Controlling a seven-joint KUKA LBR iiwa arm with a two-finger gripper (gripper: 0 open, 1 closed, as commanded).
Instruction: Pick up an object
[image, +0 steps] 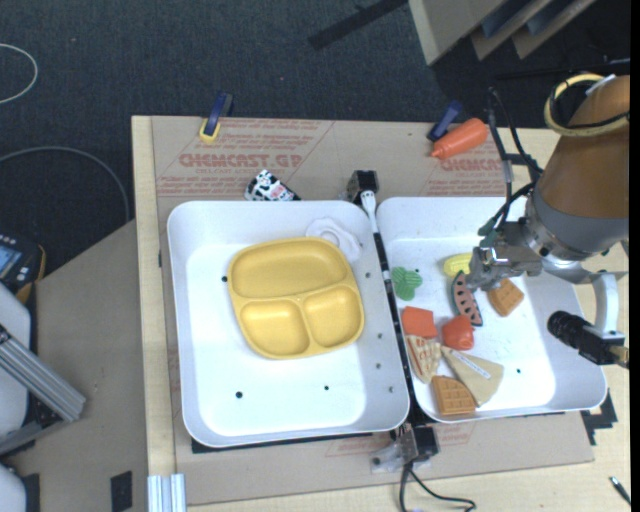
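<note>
The right bin (560, 385) holds several toy foods: a green piece (407, 282), a yellow piece (457, 265), a watermelon slice (466, 299), a brown bread-like piece (506, 297), two red blocks (419, 322) (458, 333), a waffle-like piece (424, 358), a pale wedge (479, 369) and an orange cracker (453, 398). My gripper (489, 264) hangs low over the bin's upper middle, between the yellow piece and the brown piece and just above the watermelon slice. The wrist hides its tips.
The left bin (200, 330) holds a yellow divided plate (296, 297) and a small white ring (335, 236). An orange carrot-like toy (460, 139), a yellow-blue clamp (213, 119) and a black-and-white object (268, 187) lie on the bench behind the bins. The arm's body (585, 180) looms over the right bin's far corner.
</note>
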